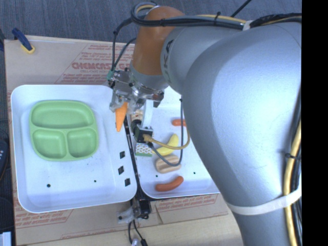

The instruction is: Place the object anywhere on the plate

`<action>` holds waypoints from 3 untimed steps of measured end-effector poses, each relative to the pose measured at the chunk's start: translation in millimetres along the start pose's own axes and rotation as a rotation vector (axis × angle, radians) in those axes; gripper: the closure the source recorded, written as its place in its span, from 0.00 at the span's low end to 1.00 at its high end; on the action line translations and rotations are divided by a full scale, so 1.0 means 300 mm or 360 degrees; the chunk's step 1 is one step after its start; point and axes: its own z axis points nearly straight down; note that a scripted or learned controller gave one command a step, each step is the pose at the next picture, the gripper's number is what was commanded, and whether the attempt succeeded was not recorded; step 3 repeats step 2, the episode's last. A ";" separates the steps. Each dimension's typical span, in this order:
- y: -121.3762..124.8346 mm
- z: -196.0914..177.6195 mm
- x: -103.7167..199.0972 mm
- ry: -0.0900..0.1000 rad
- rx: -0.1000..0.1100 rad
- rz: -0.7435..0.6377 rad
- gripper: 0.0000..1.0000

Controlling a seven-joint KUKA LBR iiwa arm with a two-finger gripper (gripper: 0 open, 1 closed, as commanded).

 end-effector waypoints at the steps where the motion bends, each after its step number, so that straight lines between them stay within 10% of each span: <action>1: -0.134 -0.120 0.261 0.0001 -0.0003 0.0075 1.00; 2: -0.133 -0.120 0.258 0.0000 -0.0003 0.0077 0.00; 3: -0.133 -0.120 0.258 0.0000 -0.0003 0.0077 0.00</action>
